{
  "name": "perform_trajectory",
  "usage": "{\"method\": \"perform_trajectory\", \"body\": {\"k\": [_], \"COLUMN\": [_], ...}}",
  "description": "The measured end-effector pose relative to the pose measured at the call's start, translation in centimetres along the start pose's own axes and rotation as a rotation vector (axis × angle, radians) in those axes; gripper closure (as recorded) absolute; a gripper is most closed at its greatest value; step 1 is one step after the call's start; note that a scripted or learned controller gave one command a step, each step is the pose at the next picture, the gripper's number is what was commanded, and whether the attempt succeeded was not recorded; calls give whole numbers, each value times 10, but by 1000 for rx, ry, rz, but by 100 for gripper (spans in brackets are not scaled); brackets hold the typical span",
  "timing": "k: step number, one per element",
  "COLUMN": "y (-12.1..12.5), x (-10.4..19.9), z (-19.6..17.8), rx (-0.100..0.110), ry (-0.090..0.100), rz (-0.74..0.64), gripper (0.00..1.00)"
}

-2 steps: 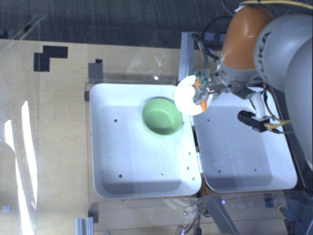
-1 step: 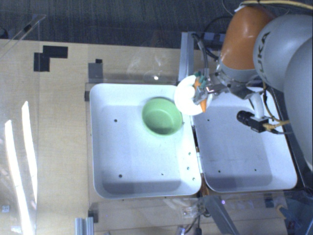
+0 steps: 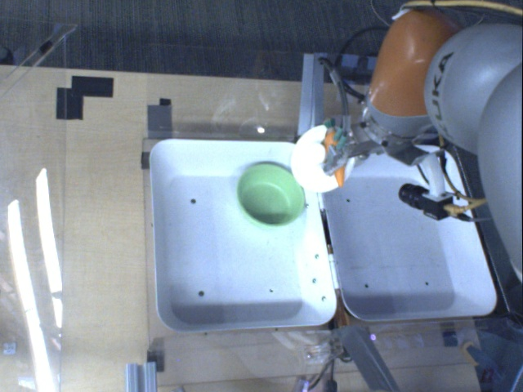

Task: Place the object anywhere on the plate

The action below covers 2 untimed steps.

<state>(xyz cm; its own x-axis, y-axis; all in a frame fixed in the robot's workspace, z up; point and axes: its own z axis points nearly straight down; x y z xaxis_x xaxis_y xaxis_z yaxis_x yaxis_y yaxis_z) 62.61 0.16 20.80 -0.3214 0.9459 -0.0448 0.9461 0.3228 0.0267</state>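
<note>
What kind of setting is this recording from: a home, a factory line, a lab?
Most likely a robotics lab test bench. A grey and orange arm reaches over two white bins on a wooden bench, with a green bowl in the left one and loose cables above.

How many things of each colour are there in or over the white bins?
Green: 1, the green bowl in the left bin
White: 1, the white plate at the gripper, above where the bins meet
Orange: 1, a small orange object beside the plate
Total: 3
</note>
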Motion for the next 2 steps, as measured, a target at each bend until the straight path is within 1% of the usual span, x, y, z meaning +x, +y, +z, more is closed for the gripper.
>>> {"method": "perform_trajectory", "body": {"k": [1,2], "y": [0,6], "x": [0,5], "z": [0,-7], "rx": [0,-18], "ry": [0,1], "rz": [1,-57], "gripper": [100,100]}}
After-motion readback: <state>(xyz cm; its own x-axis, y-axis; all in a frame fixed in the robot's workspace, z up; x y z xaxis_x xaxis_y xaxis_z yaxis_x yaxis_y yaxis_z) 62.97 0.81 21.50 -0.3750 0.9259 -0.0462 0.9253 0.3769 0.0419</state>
